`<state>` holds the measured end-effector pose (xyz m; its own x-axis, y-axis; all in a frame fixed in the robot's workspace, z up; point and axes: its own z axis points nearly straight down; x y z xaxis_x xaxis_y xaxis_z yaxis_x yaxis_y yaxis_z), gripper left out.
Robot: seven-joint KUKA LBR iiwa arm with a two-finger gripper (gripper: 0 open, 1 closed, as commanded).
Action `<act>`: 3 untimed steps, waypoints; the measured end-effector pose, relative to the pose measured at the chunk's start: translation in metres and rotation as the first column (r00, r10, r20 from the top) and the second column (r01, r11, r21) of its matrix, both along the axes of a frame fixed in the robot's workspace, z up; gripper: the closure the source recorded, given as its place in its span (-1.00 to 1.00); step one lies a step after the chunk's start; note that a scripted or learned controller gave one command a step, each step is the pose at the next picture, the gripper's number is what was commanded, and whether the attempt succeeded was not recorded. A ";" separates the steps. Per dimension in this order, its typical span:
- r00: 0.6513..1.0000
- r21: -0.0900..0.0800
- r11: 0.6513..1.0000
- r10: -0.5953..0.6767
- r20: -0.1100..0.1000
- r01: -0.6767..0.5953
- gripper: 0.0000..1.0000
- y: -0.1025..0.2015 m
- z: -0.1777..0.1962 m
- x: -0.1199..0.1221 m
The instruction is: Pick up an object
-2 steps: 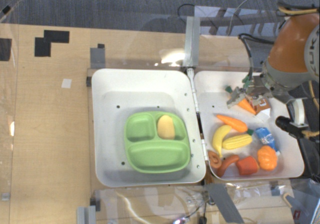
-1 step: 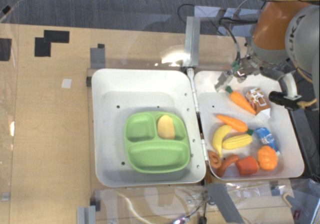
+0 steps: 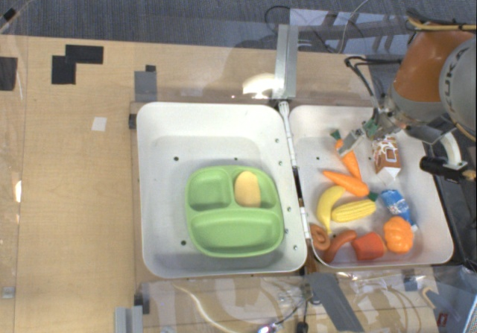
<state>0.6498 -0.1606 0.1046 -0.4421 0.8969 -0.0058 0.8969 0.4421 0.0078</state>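
The right bin (image 3: 313,130) holds several toy foods. A small carrot (image 3: 348,162) with a green top lies near its back, and a longer carrot (image 3: 346,182) lies below it. A banana (image 3: 326,208) and a corn cob (image 3: 353,210) sit mid-bin. A brown and white carton (image 3: 386,156) stands at the right. Along the front are a blue bottle (image 3: 395,205), an orange pepper (image 3: 399,235), a red block (image 3: 368,246) and a sausage (image 3: 333,242). My gripper (image 3: 371,128) hangs over the bin's back, just above and between the small carrot and the carton.
The left bin (image 3: 164,145) carries a green divided tray (image 3: 209,235) with a yellow lemon-like piece (image 3: 247,189) in its upper right compartment. A metal divider (image 3: 287,63) runs between the bins. The orange arm band (image 3: 428,74) looms over the right bin's back corner.
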 end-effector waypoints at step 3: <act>0.975 0.004 0.975 -0.221 -0.002 0.221 1.00 0.084 0.108 -0.005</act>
